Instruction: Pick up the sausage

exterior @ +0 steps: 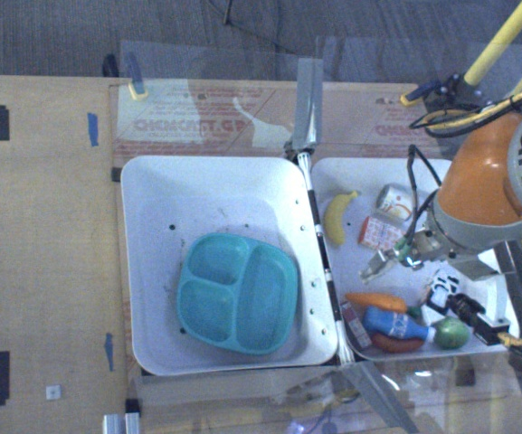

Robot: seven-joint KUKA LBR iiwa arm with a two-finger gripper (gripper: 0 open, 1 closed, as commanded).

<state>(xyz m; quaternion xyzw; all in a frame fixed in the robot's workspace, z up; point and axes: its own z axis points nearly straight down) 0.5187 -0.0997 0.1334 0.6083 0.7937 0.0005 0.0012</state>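
Observation:
The sausage (pixel 398 342) is dark red and lies along the front wall of the right bin (pixel 369 177), pressed just below a blue bottle (pixel 393 323). My gripper (pixel 377 266) hangs over the middle of the right bin, pointing left. It is above and a little behind the sausage and does not touch it. An orange carrot (pixel 374 301) lies between the gripper and the sausage. I see nothing held in the gripper.
The right bin also holds a banana (pixel 336 217), a small red and white carton (pixel 380 233), a can (pixel 393 202), a green fruit (pixel 451 334) and a black and white item (pixel 442 287). A teal divided plate (pixel 238 292) sits in the left bin (pixel 152 206).

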